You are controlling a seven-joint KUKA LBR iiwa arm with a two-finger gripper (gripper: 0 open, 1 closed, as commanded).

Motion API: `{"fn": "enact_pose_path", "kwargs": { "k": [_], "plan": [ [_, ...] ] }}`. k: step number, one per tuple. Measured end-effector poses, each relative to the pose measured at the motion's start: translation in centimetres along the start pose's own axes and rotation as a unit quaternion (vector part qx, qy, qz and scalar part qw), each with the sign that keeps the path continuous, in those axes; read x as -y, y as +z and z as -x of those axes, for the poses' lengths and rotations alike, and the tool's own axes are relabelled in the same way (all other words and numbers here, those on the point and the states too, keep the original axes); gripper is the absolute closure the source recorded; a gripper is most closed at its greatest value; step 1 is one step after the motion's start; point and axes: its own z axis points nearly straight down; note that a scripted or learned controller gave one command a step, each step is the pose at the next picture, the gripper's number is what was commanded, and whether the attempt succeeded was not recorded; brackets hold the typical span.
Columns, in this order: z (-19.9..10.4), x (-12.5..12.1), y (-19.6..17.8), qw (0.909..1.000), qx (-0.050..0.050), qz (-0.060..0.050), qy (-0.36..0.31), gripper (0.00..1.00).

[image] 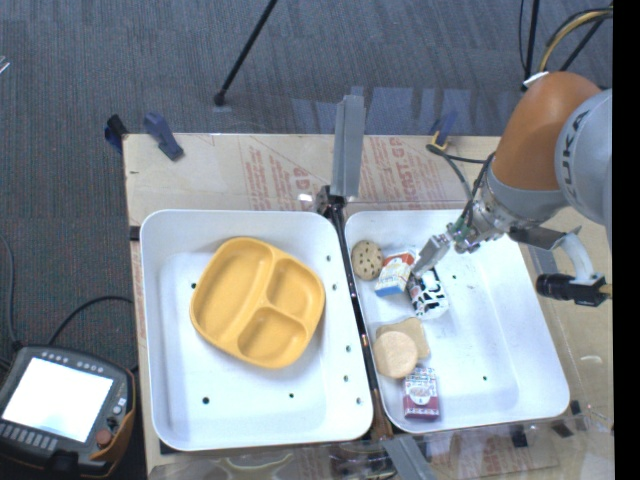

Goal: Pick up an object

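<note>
One camera sits fixed above my counter (230, 173), looking down at a slant from a moderate height. Both white bins (160, 268) fill the lower frame, grey floor the upper part. My arm (560, 158) enters at upper right.

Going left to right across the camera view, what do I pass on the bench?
Pendant → yellow plate → cookie → gripper → arm

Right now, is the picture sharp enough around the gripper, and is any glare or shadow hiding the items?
Camera view: lighting even, no strong glare on the right bin; the gripper looks slightly soft over the small carton; the cookie and yellow tray read clearly.
</note>
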Motion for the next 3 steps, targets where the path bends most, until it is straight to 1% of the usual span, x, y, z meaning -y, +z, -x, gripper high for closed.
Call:
{"fn": "enact_pose_path", "kwargs": {
  "k": [1,2,3],
  "plan": [
    [0.1,0.9,9.1,0.9993,0.000,0.000,-0.037,0.00],
    [0.0,0.6,8.0,0.9991,0.001,0.001,-0.041,1.00],
    [-7.0,-5.1,-1.5,0.9987,0.002,0.005,-0.050,1.00]
  ]
}}
